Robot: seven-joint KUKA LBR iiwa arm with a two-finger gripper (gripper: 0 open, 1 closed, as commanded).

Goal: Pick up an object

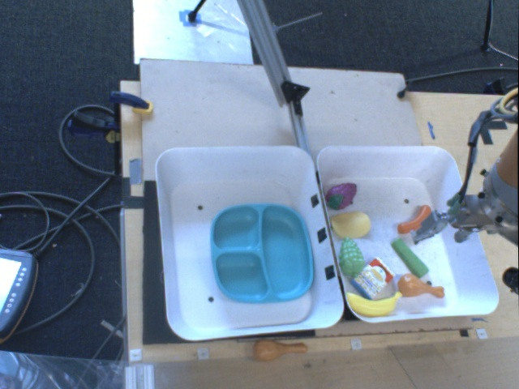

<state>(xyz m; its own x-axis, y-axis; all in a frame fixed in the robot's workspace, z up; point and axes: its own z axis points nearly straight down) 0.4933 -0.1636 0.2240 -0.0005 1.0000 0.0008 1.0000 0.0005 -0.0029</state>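
The camera view shows two white bins side by side on the bench (243,96). The left bin (174,217) carries a teal divided plate (262,252) lying flat near its middle. The right bin (474,290) carries the small toys. Toward its far left corner lies a purple toy (341,194), with a yellow lemon-like one (350,224) just nearer along the left wall, then a green bumpy one (351,257). A small printed carton (374,279) sits beside that, and a banana (374,304) lies along the near edge. A green stick-shaped toy (409,258) lies slantwise in the middle, an orange drumstick-shaped one (420,287) nearer the near right corner, and an orange-red sausage-shaped one (414,219) toward the right side.

The arm reaches in over the right wall of the right bin. Its gripper (432,227) sits low, just beside the sausage-shaped toy; whether it is apart or together cannot be told, and nothing is plainly seen in its grasp. A wooden piece (280,349) lies on the bench's near edge.
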